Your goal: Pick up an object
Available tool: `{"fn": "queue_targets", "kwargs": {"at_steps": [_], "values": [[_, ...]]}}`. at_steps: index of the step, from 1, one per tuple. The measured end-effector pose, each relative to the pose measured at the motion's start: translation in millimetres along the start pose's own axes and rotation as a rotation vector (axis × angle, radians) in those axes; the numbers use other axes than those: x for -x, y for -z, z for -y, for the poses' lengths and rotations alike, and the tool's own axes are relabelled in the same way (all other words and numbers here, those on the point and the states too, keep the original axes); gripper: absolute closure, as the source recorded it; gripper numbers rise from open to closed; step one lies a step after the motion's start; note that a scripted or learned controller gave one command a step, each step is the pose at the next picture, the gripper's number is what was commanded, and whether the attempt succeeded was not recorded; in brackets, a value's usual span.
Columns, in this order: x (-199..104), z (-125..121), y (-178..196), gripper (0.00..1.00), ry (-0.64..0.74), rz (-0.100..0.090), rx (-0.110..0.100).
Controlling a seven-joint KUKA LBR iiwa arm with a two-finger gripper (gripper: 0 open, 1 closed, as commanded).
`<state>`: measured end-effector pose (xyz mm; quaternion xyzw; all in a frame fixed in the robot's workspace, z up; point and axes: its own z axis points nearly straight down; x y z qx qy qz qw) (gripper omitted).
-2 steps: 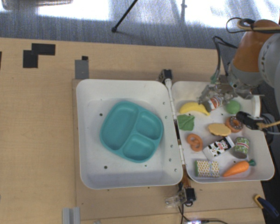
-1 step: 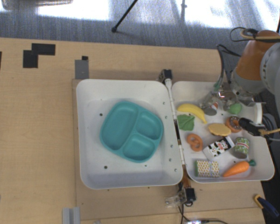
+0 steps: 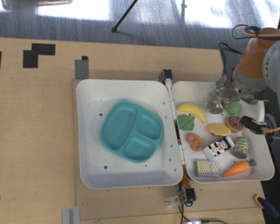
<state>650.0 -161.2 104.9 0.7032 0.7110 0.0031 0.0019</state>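
Observation:
The right bin holds several toy foods. A yellow banana lies at its upper left, with a green leafy piece just below it. A green ball rests near the back, and a brown donut and a tan bun sit in the middle. My gripper hangs over the back of this bin, left of the green ball and right of the banana. Nothing shows between its fingers.
Lower in the right bin are a pretzel, a cow-patterned box, a green can, a carrot and a patterned block. A teal divided plate lies in the left bin.

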Motion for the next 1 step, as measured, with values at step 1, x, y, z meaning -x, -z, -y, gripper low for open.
{"fn": "queue_targets", "kwargs": {"at_steps": [1], "values": [[-73.5, -18.1, 123.6, 1.00, -0.003, 0.002, 0.003]]}}
